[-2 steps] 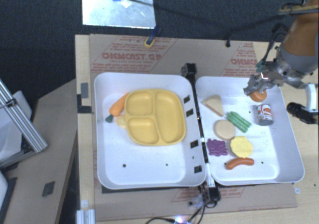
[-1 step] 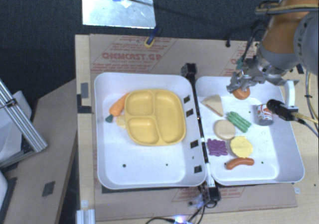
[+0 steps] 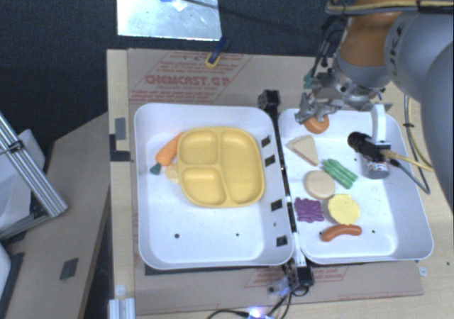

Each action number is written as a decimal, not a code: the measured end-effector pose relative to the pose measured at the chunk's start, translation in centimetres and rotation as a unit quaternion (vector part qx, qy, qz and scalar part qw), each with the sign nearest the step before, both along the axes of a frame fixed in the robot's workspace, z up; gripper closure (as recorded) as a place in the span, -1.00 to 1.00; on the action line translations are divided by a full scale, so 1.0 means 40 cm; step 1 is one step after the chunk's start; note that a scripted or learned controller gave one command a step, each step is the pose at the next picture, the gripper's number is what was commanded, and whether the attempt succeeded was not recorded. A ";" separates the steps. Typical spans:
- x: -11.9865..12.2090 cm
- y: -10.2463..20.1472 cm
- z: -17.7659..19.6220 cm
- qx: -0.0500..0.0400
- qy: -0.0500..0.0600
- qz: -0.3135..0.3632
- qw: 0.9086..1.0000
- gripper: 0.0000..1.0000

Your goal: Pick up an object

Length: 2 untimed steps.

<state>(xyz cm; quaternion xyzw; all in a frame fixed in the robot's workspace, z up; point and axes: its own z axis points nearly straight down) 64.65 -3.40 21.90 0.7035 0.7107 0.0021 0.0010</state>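
— Where was the gripper [image 3: 317, 113] when you looked?

— I saw it low over the far corner of the right bin [image 3: 408, 236], right above a small orange piece [image 3: 317, 125]. Whether its fingers were apart or closed on that piece, I couldn't tell.

— And the rest?

— A pale wedge [image 3: 303, 148], green piece [image 3: 339, 173], round biscuit [image 3: 319, 183], purple piece [image 3: 308, 209], yellow disc [image 3: 343, 208] and sausage [image 3: 340, 232] lay nearby. The left bin [image 3: 152, 232] held a yellow divided plate [image 3: 216, 166] with a carrot [image 3: 167, 151] beside it.

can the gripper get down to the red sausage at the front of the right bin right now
Probably yes. The red sausage lies apart from the round yellow slice and purple grapes, nothing over it; the gripper hovers over the bin's far end.
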 end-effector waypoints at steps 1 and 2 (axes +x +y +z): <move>0.004 0.000 0.010 -0.001 0.001 -0.002 1.000 1.00; 0.008 0.021 0.040 -0.001 0.000 -0.002 1.000 1.00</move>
